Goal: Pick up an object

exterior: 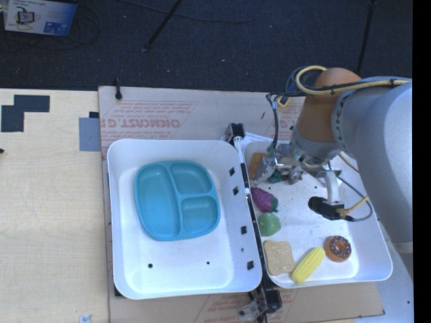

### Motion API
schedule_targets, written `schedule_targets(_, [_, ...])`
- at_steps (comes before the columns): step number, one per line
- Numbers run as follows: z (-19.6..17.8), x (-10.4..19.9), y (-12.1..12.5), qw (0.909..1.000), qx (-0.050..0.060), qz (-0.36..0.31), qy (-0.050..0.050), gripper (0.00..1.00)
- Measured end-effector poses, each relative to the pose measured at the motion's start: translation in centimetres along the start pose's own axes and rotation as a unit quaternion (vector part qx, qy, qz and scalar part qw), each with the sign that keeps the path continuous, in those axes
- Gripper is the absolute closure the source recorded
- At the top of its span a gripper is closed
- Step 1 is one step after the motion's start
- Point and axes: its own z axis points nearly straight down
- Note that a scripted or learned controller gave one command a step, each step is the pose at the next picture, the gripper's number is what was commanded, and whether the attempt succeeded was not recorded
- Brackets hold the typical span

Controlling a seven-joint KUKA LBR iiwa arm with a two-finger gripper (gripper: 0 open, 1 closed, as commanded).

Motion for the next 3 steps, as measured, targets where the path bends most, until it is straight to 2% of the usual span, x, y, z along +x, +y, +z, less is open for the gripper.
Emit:
schedule_targets(1, [0.3, 0.1, 0.0, 1.0000, 0.001, -0.001, 0.000, 0.00])
schedule_targets(2, [0.0, 0.7, -7.9, 1.0000, 0.001, 0.002, 0.001, 0.00])
schedule_targets(3, [0.3, 0.7, -7.6, 1.0000, 0.000, 0.003, 0.001, 0.00])
